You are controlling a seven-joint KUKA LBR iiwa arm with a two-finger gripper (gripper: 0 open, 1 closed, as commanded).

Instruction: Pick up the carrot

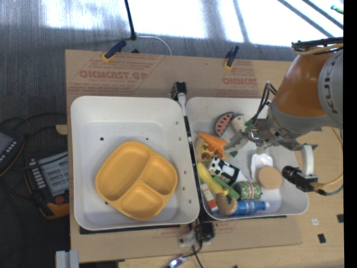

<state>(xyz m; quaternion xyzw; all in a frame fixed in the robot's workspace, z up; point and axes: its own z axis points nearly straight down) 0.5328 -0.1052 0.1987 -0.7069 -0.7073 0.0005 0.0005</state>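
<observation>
The carrot (212,139) is seen lying crosswise just left of the pincer (243,136), whose opening cannot be told.

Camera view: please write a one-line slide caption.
Gripper hovers beside the carrot in the right bin; yellow plate left.

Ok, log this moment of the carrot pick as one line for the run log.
phase: approach | gripper: over right bin, nothing seen held | carrot: lying in right bin, left of gripper | yellow plate: left bin
</observation>
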